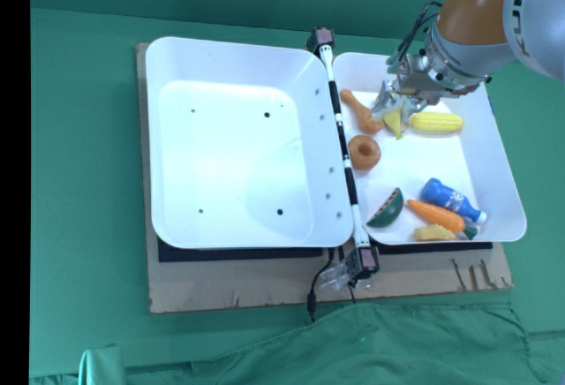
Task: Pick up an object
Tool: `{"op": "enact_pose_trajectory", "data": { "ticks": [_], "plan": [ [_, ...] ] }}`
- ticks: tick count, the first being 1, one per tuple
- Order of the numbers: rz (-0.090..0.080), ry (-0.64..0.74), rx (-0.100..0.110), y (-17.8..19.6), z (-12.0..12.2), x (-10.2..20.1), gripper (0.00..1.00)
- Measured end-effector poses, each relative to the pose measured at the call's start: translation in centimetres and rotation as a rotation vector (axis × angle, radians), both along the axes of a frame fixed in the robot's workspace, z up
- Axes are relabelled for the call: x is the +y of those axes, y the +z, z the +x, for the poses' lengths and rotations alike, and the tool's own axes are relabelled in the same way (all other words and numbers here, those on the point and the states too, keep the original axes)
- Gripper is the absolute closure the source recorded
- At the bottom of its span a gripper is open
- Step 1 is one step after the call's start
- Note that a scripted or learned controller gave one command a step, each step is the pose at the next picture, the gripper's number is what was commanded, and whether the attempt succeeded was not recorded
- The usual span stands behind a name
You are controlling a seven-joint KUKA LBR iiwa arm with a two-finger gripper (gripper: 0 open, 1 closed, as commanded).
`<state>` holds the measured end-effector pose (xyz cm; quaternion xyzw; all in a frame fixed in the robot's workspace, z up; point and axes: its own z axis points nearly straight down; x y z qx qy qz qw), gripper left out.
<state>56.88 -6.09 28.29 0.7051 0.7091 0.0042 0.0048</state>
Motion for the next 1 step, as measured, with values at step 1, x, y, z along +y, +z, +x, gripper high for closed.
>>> {"op": "enact_pose_trajectory", "data": {
  "ticks": [1],
  "plan": [
    [0.002,-0.005,0.016,-0.52,-2.84,5.39,1.00]
  ]
}}
